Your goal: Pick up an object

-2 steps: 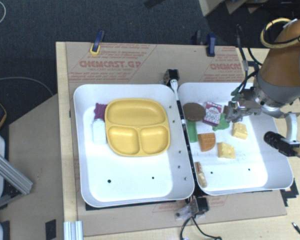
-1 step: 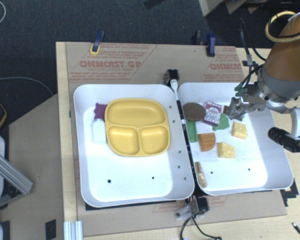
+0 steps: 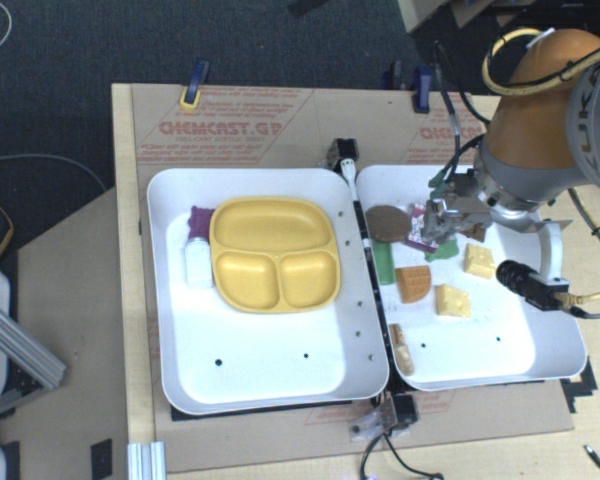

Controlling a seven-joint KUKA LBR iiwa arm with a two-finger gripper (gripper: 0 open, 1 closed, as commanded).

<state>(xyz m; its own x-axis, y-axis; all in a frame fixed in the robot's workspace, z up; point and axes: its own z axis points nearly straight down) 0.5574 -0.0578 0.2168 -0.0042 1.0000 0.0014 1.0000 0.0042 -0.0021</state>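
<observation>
My gripper [image 3: 438, 224] hangs low over the upper middle of the right bin [image 3: 500, 353], under the grey wrist and orange band. Right below its tip lie a small pink piece [image 3: 420, 241] and a green scrap [image 3: 444, 249], partly hidden by it. I cannot tell whether it touches them. A brown round object [image 3: 384, 221] sits just to its left. Further objects in this bin are a green block [image 3: 382, 264], an orange-brown chunk [image 3: 413, 283], two pale yellow chunks [image 3: 453, 301] [image 3: 479, 260] and a small brown stick [image 3: 401, 349].
The left bin [image 3: 260, 368] holds a yellow divided plate [image 3: 275, 251], a purple item [image 3: 200, 220] and a white bottle [image 3: 197, 264] beside the plate. A black cylinder [image 3: 525, 280] on the arm juts over the right bin. Clamps grip the board's far edge.
</observation>
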